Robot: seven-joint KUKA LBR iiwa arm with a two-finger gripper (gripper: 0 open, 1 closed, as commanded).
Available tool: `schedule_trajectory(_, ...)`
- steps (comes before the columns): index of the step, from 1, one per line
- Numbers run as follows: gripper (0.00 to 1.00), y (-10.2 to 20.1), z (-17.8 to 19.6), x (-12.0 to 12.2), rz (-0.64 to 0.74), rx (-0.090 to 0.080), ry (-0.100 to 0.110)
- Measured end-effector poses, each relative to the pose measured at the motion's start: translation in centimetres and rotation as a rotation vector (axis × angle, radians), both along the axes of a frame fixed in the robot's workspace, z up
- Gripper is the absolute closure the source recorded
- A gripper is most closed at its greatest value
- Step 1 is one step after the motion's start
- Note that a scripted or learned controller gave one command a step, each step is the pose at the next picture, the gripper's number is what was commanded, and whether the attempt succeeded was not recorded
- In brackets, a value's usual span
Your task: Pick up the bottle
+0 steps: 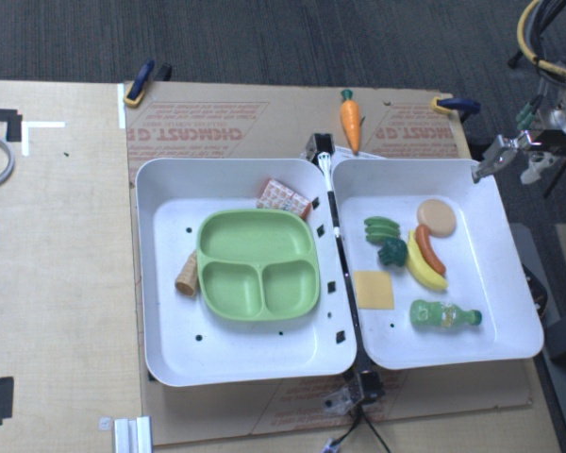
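Observation:
The bottle (pixel 443 316) is small, green and clear. It lies on its side near the front of the right bin (pixel 509 253), with its cap pointing right. My gripper (pixel 511 156) hangs at the view's right edge, past the far right corner of that bin. It is well away from the bottle and nothing shows in it.
The right bin also holds a yellow banana (pixel 424 267), a red sausage (pixel 430 247), a tan bun (pixel 437 216), green vegetables (pixel 385 239) and a cheese slice (pixel 374 290). The left bin (pixel 156 253) holds a green divided plate (pixel 259 264), a cracker packet (pixel 283 196) and a brown roll (pixel 187 274). A carrot (pixel 349 119) lies behind the bins.

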State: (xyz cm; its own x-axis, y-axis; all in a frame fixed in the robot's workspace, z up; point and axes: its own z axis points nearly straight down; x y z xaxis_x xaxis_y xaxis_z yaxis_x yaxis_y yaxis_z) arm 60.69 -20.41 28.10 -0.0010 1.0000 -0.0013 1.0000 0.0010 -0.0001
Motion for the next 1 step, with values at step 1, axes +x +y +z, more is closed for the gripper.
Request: schedule_trajectory(1, 1.00, -0.02, 0.98, 0.06, 0.003, -0.002, -0.002)
